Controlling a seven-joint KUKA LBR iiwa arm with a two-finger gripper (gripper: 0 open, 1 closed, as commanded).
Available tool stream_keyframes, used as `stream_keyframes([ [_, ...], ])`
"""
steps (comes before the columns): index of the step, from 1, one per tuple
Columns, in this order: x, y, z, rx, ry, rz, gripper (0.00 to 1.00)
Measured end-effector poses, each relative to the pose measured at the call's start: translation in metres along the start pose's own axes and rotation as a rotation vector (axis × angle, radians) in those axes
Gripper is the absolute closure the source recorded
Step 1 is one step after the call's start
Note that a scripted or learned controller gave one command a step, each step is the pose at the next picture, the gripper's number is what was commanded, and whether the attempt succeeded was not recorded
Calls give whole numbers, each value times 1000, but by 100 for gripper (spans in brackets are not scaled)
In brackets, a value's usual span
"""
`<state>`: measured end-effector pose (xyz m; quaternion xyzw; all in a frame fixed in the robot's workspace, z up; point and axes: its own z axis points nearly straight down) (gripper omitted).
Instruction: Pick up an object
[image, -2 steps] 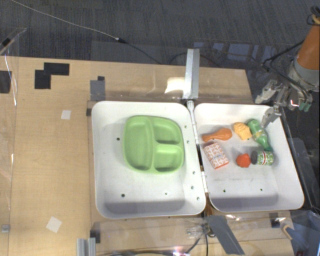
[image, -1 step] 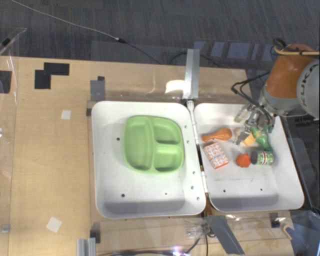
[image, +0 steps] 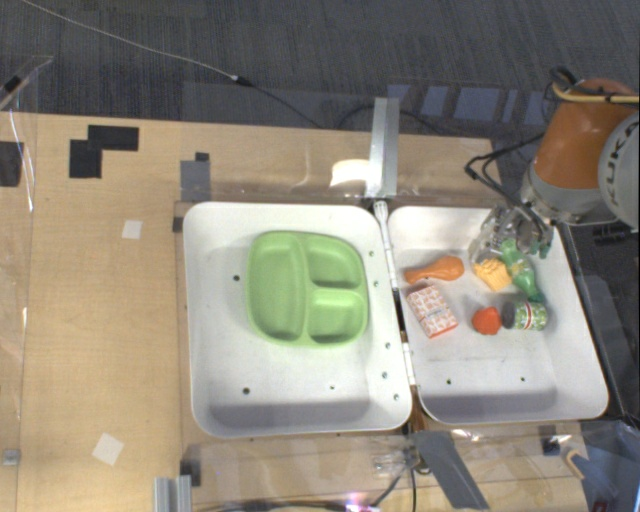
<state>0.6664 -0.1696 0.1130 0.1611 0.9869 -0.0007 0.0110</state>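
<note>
1. The gripper (image: 507, 240) hangs over the far right part of the right bin (image: 560, 395), below the arm's orange band (image: 580, 140). I cannot tell from this view how it is set; nothing can be seen held in it.
2. Right under the gripper, and just to its near side, lies a yellow piece (image: 490, 274), touching or almost touching a green piece (image: 524, 275) beside it.
3. To the gripper's left in the same bin lies an orange drumstick (image: 436, 269).
4. Nearer the camera than the gripper, a red ball (image: 486, 320) sits just beside a small can (image: 527, 316) lying on its side.
5. Left of the ball, and down-left of the gripper, a red-and-white box (image: 431, 309) lies flat near the divider between the bins.
6. Well to the gripper's left, the left bin (image: 215, 380) holds a green tray (image: 305, 288) with three compartments, lying flat in the bin's middle.
7. Both bins sit side by side on a wooden bench (image: 90, 330).
</note>
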Motion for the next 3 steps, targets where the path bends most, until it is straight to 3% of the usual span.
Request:
stream_keyframes([
  [1, 47, 28, -76, -1, 7, 158, 100],
  [2, 79, 40, -148, -4, 8, -455, 100],
  [3, 169, 45, -80, -2, 17, -216, 100],
])
